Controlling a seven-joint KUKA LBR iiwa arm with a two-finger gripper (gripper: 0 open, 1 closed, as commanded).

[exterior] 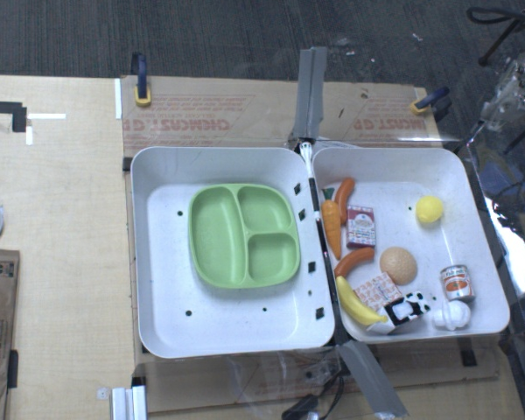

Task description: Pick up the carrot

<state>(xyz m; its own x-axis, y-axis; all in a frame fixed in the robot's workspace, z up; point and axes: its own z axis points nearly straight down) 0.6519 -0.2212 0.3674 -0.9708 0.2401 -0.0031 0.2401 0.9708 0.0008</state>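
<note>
Hand state: can't tell from this view. Carrot [332,224] sits in the right bin [472,199], lying lengthwise along its left wall, roughly mid-depth. Tight spot: sausage [346,188] touching at its far end, second sausage [354,260] at its near end, small box [360,227] just beside on the right. Not yet picked. To do it well, I'd come straight down over the carrot's middle, close across its narrow width, keep clear of the wall and box, and avoid both sausages, which are similar in colour. Green tray [243,234] in the left bin isn't involved.
</note>
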